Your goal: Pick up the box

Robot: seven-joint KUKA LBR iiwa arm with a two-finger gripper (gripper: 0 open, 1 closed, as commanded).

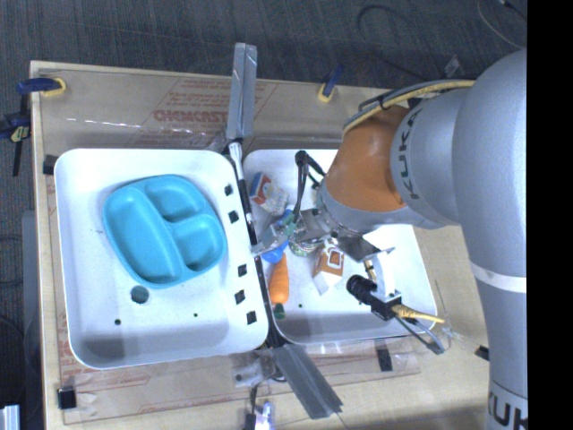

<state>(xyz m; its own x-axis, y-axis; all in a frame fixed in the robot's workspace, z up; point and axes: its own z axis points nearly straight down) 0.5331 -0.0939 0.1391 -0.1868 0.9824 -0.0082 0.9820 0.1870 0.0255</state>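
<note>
Wooden bench [134, 106], two white bins [85, 240] side by side, blue clamps [40, 86]

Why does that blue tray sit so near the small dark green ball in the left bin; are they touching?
Apart. The camera view shows a strip of white bin floor between the blue tray and the dark green ball, which lies just below the tray's lower edge.

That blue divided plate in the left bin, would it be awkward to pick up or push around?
The blue divided plate looks like moulded plastic, so probably stiff and light for its size. Its glossy surface and rounded rim may slip in a pinch grip. It lies flat and wide on the left bin floor, so a push would likely slide it rather than tip or roll it.
</note>
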